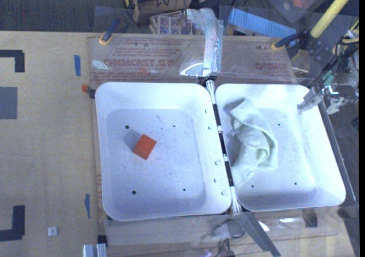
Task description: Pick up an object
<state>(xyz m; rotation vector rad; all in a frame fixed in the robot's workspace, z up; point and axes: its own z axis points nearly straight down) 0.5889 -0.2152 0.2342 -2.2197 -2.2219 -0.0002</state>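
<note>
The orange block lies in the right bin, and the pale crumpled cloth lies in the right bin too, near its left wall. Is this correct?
Not quite. The camera view shows the orange block in the left bin, not the right one. The rest holds: the pale crumpled cloth lies in the right bin, near its left wall.

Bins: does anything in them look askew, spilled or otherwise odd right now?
Nothing spilled or damaged. The pale cloth lies crumpled against the right bin's left wall, and the orange block sits skewed in the left bin. The gripper is at the right bin's far right corner.
</note>
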